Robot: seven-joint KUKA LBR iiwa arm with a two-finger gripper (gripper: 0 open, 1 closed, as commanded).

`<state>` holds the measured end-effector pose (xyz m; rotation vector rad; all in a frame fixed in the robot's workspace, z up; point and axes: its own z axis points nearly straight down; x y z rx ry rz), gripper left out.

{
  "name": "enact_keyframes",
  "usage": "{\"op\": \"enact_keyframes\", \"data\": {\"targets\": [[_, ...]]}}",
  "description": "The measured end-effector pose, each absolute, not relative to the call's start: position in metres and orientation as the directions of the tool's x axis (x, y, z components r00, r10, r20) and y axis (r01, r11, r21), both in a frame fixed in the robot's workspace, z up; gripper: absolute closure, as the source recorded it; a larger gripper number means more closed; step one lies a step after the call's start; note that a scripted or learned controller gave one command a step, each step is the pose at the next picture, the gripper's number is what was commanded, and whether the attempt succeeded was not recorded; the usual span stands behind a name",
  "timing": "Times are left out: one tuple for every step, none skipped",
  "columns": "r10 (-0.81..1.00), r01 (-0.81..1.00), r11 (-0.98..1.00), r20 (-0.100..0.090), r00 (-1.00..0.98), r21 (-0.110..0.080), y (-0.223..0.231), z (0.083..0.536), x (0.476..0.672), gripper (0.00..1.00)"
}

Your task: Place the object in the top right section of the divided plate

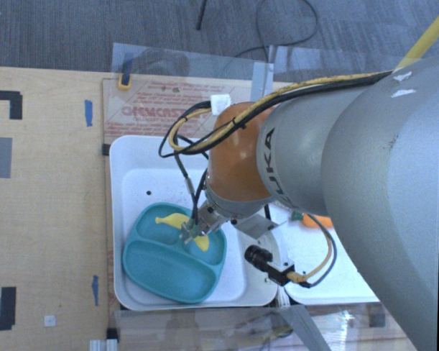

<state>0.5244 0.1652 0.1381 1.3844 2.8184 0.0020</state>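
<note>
**Inspector:** Left bin (126, 168), contents?

**Assistant:** One teal divided plate (166, 274), lying flat in the bin's lower half, close to the front wall. It has one large compartment on the near side and smaller ones on the far side. The large compartment holds nothing that I can see.

**Inspector:** And the task's object?

**Assistant:** A yellow object (171, 220), long and slightly curved, lies on the far part of the plate. One end shows in the far left compartment. The other end runs under the gripper (194, 235), with a bit of yellow showing beyond it toward the right. How much of it sits in the right-hand compartment I cannot tell.

**Inspector:** State of the tool?

**Assistant:** The gripper is low over the plate, directly upon the yellow object. Clenched or released, I cannot tell: the wrist hides too much.

**Inspector:** Right bin (345, 283)?

**Assistant:** Largely covered by the arm (335, 161). A small orange item (317, 222) shows near its far left corner, partly hidden. The visible floor is plain white.
</note>
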Motion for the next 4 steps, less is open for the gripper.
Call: {"op": "enact_keyframes", "data": {"targets": [[0.792,0.792,0.611,-0.001,-0.611,0.002,0.165,0.138,0.525,0.00],[0.824,0.824,0.566,-0.002,-0.566,0.003,0.091,0.185,0.557,0.00],[0.785,0.785,0.619,-0.002,-0.619,0.002,0.108,0.399,0.565,0.00],[0.781,0.781,0.625,-0.005,-0.625,0.007,0.112,0.410,0.566,1.00]]}}
